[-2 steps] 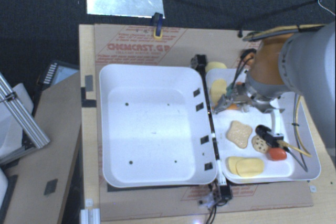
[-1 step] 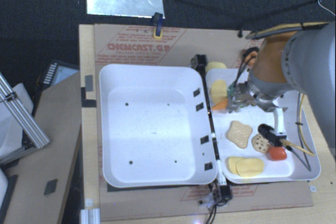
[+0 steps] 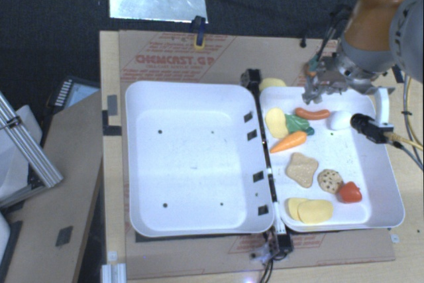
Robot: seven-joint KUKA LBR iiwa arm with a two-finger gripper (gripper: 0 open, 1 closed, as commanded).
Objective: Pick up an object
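Note:
The right bin (image 3: 381, 172) holds several toy foods: a sausage (image 3: 312, 113), a carrot (image 3: 289, 141), a pale yellow piece (image 3: 275, 122) with a green item (image 3: 297, 124) beside it, a white piece (image 3: 340, 120), a bread slice (image 3: 302, 169), a cookie (image 3: 329, 179), a red tomato (image 3: 350, 192) and yellow slices (image 3: 309, 210). My gripper (image 3: 314, 93) hangs over the bin's far edge, just above and behind the sausage. I see nothing between its fingers.
The left bin (image 3: 192, 156) sits beside the right one, with black clips (image 3: 255, 136) along the shared wall. A yellow object (image 3: 272, 83) lies just beyond the right bin's far corner. A black cable plug (image 3: 366, 126) hangs over the right bin.

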